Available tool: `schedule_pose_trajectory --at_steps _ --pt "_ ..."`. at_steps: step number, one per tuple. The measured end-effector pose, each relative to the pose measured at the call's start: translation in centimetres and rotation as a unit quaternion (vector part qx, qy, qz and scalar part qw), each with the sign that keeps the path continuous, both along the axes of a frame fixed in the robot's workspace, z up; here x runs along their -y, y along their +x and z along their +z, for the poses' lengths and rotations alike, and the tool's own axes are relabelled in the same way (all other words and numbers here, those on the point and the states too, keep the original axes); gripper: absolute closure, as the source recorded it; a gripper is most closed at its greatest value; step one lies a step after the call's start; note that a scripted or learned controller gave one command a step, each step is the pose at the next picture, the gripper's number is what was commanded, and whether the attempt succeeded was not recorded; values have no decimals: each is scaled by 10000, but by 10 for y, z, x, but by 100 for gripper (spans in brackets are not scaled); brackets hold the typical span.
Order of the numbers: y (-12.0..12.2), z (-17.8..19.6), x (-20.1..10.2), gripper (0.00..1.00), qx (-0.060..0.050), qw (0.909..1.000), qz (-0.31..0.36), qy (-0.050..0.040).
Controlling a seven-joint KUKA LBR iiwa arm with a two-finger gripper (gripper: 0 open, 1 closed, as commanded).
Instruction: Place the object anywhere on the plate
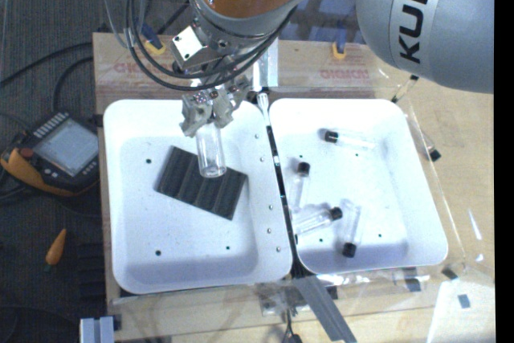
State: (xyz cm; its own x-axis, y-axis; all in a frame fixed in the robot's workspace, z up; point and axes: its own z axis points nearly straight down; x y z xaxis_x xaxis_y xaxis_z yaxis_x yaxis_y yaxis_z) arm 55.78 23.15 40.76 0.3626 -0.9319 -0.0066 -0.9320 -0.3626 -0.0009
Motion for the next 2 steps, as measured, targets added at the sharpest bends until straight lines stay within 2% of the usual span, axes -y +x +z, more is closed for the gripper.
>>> schedule_pose_trajectory --at_steps 1,2 --pt "-74 26 -3 100 1 9871 1604 -5" --pt "-24 25 -3 100 8 9116 4110 12"
